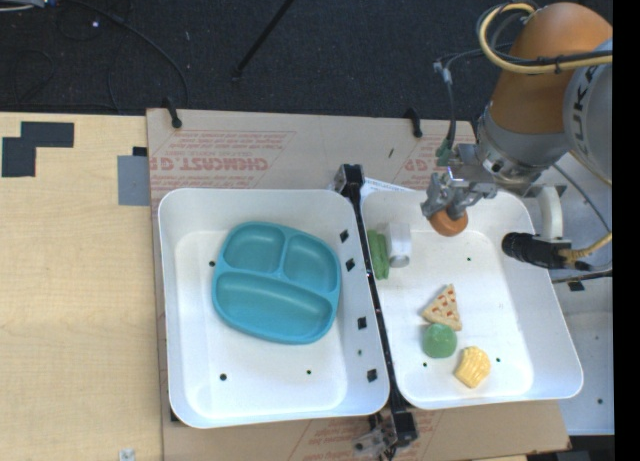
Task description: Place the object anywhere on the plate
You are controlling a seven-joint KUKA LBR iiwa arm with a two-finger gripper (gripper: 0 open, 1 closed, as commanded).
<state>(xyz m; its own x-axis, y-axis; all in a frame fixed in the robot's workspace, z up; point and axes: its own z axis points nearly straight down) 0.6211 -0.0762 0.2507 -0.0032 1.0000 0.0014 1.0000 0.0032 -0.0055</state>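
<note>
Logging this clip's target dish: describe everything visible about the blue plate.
The blue plate is a rounded, teal, plastic-looking dish with three compartments: two small ones along its far side, one long one nearer the camera. It lies flat, slightly skewed, in the left bin, with nothing in its compartments. The pincer is far off, over the right bin.

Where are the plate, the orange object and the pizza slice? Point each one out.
plate (275,282): camera view, rim between its compartments.
orange object (449,223): camera view, its round lower face, under the tool.
pizza slice (442,308): camera view, middle of the wedge.
</note>
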